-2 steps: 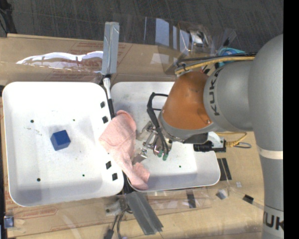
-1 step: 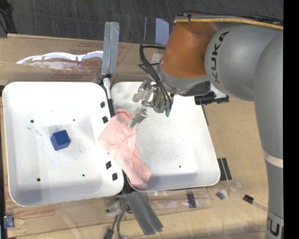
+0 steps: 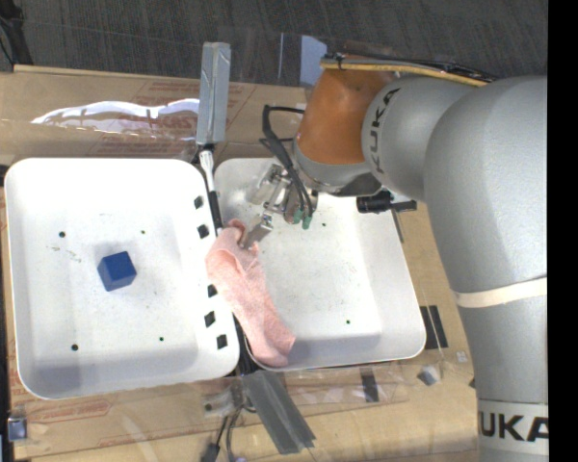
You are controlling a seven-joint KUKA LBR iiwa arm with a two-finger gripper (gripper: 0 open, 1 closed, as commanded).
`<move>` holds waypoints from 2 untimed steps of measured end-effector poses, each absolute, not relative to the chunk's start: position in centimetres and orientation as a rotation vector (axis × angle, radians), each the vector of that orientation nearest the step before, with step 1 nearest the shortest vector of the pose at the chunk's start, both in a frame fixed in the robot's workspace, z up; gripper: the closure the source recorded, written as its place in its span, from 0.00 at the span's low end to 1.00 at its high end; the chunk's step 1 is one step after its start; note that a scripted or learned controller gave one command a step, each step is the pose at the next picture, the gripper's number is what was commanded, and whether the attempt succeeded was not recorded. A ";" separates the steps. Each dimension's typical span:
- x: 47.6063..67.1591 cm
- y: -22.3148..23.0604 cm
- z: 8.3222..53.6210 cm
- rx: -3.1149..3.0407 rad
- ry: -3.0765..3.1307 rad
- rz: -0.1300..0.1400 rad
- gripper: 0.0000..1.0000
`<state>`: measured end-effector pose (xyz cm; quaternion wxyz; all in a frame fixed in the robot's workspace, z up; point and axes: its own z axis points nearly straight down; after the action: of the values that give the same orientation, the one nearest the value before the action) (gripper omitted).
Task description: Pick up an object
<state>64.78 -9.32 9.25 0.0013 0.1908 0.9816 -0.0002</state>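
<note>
A pink cloth [image 3: 249, 301] lies stretched along the left side of the right bin [image 3: 366, 287], its lower end draped over the bin's front rim. My gripper [image 3: 249, 236] reaches down from the orange-banded wrist [image 3: 332, 123] to the cloth's upper end. The thin fingers look closed together, with the cloth's top edge pinched at their tips. A small blue cube [image 3: 117, 269] sits alone on the floor of the left bin [image 3: 48, 354], well away from the gripper.
The ridge between the two bins [image 3: 208, 248] runs just left of the cloth and gripper. The large grey arm [image 3: 482, 210] covers the right side of the bench. Cardboard [image 3: 96, 114] lies behind the bins.
</note>
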 end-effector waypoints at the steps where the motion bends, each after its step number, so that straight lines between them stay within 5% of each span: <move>1: 64.9 -9.2 10.3 0.592 3.080 -0.001 1.00; 2: 62.9 -3.8 19.3 1.077 2.949 0.001 1.00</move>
<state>62.88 -3.76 19.33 0.0011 0.3430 0.9393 0.0002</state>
